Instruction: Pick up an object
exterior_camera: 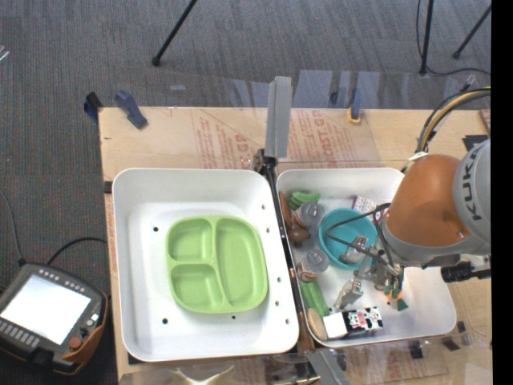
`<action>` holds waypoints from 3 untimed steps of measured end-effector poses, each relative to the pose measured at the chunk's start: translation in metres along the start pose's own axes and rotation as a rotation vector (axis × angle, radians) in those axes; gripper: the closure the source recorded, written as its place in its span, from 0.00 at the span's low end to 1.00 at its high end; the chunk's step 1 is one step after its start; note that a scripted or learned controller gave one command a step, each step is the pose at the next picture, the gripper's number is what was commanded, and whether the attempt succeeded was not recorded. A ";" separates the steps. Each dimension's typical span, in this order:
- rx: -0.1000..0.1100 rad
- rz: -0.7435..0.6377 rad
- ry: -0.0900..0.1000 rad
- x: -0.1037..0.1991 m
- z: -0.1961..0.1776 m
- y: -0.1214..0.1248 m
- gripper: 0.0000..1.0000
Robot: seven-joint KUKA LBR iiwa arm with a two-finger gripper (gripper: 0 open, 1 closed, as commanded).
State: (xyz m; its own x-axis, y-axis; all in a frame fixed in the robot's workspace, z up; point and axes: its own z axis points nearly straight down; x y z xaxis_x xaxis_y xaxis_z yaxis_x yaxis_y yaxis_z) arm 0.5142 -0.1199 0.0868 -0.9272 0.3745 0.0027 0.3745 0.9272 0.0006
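A grey arm's two-finger gripper (353, 289) is seen lowered into the right white bin (425, 311), near its front edge, beside a round teal plastic bowl (346, 233). Whether anything is gripped cannot be told. A green three-compartment plate (216, 263) is centred in the left white bin (136, 207).

The arm (473, 195) carried dark letters on its grey housing, above the orange band; they read "KU", and the rest of the word was cut off at the edge; the wooden bench (200, 139) bore faded red print behind the two bins, upside down from this view; near the left bin (128, 215) it looked like "OSB", but I could not read it with certainty; the other red letters were too faint to read.
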 end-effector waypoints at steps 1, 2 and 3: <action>-0.006 0.017 -0.034 0.035 -0.007 0.009 0.00; 0.000 0.241 -0.002 -0.019 -0.005 0.038 0.00; 0.000 0.335 -0.003 -0.065 -0.001 0.048 0.00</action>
State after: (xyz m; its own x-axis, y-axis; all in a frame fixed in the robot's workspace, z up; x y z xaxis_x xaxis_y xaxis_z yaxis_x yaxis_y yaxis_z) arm 0.5919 -0.0999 0.0875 -0.7527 0.6584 -0.0001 0.6584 0.7527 0.0002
